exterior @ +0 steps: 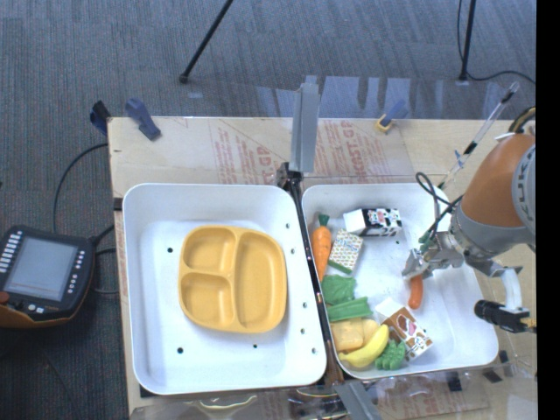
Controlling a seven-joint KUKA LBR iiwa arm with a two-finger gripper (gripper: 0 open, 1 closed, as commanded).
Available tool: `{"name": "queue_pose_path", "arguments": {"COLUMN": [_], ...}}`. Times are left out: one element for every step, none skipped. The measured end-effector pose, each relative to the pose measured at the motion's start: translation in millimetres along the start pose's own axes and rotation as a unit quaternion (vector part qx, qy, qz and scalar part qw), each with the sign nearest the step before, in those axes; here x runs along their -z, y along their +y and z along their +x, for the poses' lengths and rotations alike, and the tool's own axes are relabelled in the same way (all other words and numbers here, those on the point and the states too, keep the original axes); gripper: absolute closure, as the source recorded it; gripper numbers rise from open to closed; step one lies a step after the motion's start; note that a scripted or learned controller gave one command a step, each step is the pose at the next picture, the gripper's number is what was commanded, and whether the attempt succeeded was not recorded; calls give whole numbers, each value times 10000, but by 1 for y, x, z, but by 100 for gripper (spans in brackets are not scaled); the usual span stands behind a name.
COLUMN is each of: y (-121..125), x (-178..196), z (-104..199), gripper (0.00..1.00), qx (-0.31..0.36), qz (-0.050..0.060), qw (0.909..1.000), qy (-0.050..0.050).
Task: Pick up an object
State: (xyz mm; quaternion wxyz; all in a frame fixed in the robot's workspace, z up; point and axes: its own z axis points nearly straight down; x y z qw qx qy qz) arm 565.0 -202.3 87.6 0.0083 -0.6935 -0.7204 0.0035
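Two white bins are set side by side on the table (pixel 219 147). The left bin (pixel 144 234) carries a yellow divided plate (pixel 234 278), laid flat near its middle.

The toy food is crowded into the right bin (pixel 481 335), mostly along its left wall and near corner: a carrot (pixel 322 246), a small patterned box (pixel 346 252), a milk carton (pixel 374 221) printed with cow patches, green leafy pieces (pixel 343 297), a banana (pixel 367 348) and a snack box (pixel 408 331). This crowding leaves the bin's right half fairly open, which is likely why the arm works there.

The pincer (pixel 420 265) is brought down from the right, just above a small orange-red sausage-shaped piece (pixel 416 293), which lies alone on the bin floor, apart from the pile. Its isolation makes it the easier target, judged from the layout.

The piece's long axis runs roughly up and down in the camera view, nearly parallel to the carrot; its upper end sits at or under the pincer tips. Whether it is touched cannot be told.

Whether the pincer is apart or together cannot be told; the tip is small and blurred against the white floor. Nothing is seen lifted.
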Motion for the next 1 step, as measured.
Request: {"name": "queue_pose_path", "arguments": {"y": [0], "x": [131], "z": [62], "gripper": [100], "qx": [-449], "qz": [-117], "qw": [9989], "qy": [-33]}}
